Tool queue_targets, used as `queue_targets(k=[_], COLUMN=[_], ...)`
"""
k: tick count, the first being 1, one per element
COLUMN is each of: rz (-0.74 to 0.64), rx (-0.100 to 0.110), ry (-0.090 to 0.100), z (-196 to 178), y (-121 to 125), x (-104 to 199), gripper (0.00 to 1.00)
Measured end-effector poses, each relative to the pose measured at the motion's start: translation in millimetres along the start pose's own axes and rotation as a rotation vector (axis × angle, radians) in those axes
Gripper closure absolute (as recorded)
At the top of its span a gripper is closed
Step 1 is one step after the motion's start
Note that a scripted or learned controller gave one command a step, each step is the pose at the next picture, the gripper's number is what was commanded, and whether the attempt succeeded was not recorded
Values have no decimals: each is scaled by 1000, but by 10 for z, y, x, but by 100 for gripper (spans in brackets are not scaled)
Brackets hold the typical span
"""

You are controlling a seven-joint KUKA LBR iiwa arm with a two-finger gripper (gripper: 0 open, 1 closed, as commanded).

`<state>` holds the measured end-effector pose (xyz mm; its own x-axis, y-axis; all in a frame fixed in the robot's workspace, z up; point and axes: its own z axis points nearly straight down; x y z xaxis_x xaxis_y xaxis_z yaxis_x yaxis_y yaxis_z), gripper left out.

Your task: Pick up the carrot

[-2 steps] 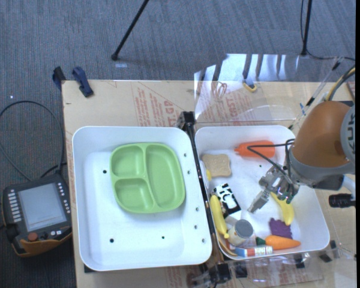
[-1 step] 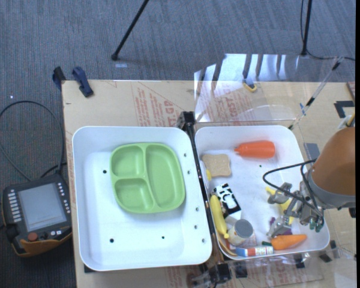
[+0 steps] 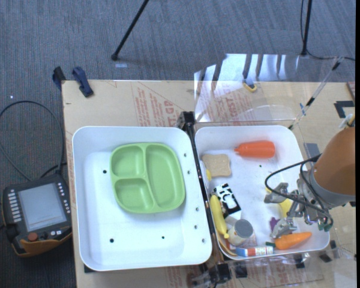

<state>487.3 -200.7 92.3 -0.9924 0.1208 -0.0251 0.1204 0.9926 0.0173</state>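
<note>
1. The carrot (image 3: 255, 149) lies in the right bin (image 3: 252, 132), in its upper part, right of centre in the frame. Its long axis runs almost level across the picture, the blunt end toward the right and the narrower end toward the left.
2. Just below and left of it lies a slice of bread (image 3: 217, 165), near but apart from the carrot. The white floor around the carrot is bare on its right and lower sides.
3. A second, smaller orange carrot-like piece (image 3: 292, 240) lies at the lower right of the same bin, tilted slightly, well apart from the first.
4. The gripper (image 3: 286, 212) hangs over the lower right of the bin, just above that smaller orange piece, below the arm's orange band (image 3: 343, 164). Cables and metal parts crowd it, so I cannot tell how far apart it stands or whether it has hold of anything.
5. Along the bin's left and bottom sides lie a banana (image 3: 216, 215), a black-and-white item (image 3: 227, 198), a grey-capped jar (image 3: 242, 230) and a tube (image 3: 255, 251).
6. The left bin (image 3: 96, 146) holds a green divided plate (image 3: 148, 177).
</note>
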Motion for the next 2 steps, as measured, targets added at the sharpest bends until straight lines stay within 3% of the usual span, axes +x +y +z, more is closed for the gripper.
queue_targets(k=[1, 2], rz=[-383, -513], rx=[2, 5], ry=[-11, -2], z=[-16, -6], y=[33, 14], x=[-37, -115], gripper=[0, 0])
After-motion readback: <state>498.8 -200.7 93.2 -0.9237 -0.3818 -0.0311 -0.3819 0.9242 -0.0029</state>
